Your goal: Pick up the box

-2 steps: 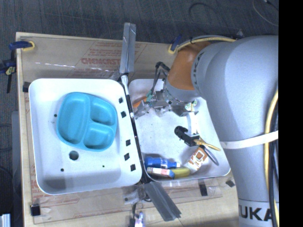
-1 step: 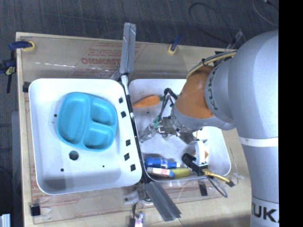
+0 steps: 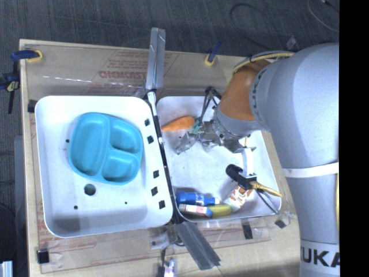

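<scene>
A small blue box [image 3: 195, 198] lies flat at the front of the right bin [image 3: 190, 166], against its left wall. A white and red carton-like item [image 3: 238, 197] sits at the bin's front right. My gripper [image 3: 184, 142] hangs over the back left part of the right bin, pointing left, just below an orange carrot-shaped piece [image 3: 179, 123]. It stands well behind the blue box, and nothing shows in its grasp.
A yellow banana-like piece [image 3: 222, 210] and a red and white tube [image 3: 194, 210] lie along the right bin's front wall. The left bin [image 3: 52, 154] holds a blue divided plate [image 3: 106, 148] and a small dark object [image 3: 89, 190]. The arm covers the right bin's right side.
</scene>
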Controlling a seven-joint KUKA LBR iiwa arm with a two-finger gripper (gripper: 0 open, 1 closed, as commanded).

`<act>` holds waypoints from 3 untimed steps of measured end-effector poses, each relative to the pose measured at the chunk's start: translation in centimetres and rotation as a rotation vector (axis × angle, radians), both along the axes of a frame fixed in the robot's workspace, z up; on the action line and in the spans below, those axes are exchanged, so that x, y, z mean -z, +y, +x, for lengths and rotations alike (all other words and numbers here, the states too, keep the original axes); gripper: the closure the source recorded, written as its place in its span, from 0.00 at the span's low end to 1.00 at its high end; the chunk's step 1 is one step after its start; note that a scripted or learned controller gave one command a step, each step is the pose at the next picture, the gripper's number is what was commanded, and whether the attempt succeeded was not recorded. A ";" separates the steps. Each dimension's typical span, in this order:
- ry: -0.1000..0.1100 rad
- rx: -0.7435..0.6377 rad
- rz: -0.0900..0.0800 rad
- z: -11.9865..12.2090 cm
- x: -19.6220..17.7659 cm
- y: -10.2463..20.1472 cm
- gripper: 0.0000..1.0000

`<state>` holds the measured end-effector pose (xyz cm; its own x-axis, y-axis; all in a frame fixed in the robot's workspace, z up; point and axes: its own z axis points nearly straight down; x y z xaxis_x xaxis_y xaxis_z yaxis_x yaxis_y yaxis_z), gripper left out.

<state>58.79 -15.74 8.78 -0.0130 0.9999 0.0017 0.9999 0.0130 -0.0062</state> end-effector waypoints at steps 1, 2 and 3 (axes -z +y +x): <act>-0.001 0.036 0.000 3.8 -3.5 -2.0 0.00; 0.002 0.083 0.000 2.6 0.0 2.3 0.00; 0.001 0.100 -0.005 -4.5 0.0 3.7 0.00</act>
<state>54.27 -12.03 8.82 0.0870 0.9962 -0.0030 0.9962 -0.0870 -0.0071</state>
